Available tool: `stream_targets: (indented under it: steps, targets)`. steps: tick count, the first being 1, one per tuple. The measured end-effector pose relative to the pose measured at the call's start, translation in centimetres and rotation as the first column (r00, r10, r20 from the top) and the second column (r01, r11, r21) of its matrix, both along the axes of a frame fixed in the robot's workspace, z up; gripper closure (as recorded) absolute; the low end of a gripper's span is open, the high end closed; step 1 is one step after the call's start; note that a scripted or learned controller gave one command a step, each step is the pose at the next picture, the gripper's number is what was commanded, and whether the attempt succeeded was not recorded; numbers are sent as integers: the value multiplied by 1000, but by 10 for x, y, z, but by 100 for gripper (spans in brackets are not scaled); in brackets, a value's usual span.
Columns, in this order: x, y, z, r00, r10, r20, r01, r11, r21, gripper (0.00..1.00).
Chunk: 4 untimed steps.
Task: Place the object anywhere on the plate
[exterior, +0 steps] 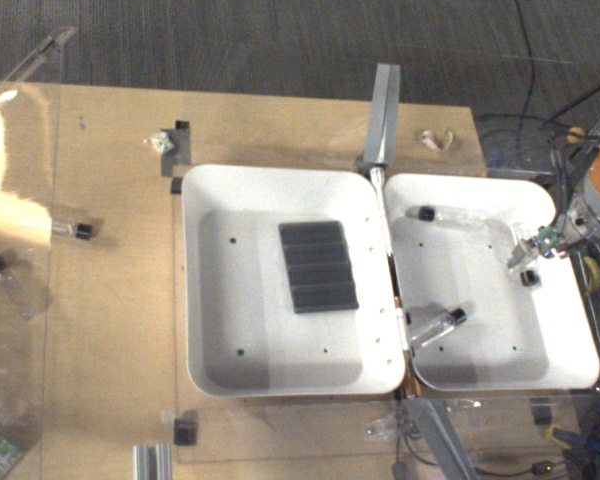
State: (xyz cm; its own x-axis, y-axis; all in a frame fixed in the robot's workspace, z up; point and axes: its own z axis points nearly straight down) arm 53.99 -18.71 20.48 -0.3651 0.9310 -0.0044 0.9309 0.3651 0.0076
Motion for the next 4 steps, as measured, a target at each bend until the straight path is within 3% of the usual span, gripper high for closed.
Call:
stream_targets:
  steps: [1,2,3,4]
  targets:
    - [28,77,10,999,-36,-2,36,999,1,100]
    - [76,148,-9,1000,-28,-3,28,1000,2,100]
    - [52,238,6,998,-70,-2,70,998,4,100]
    - [-24,277,-21,963,-268,-7,268,963,4,100]
